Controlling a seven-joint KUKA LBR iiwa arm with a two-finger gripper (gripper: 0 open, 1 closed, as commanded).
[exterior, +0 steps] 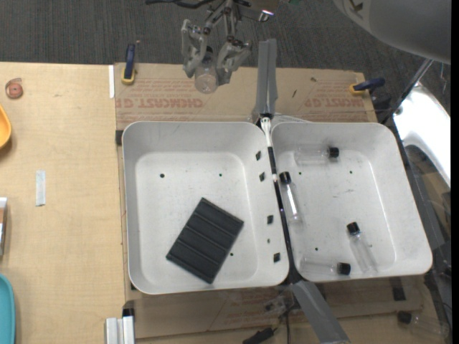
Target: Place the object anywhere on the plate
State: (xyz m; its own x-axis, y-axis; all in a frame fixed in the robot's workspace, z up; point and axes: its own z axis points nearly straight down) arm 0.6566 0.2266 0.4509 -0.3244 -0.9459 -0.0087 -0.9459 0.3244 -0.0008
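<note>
A black ribbed plate (206, 239) lies flat and askew in the front half of the left bin (143, 192). My gripper (209, 67) hangs high above the cardboard behind the left bin's back rim, well away from the plate. Between its fingers (191, 57) I see a small clear vial (206, 81), its lower end poking out below the fingertips. The gripper is shut on this vial.
The right bin (401, 192) holds several clear vials with black caps: one at the back (315, 154), one along the left wall (287, 194), one at the front right (359, 244). An orange clamp (130, 70) and a yellow clamp (364, 86) pin the cardboard's back edge.
</note>
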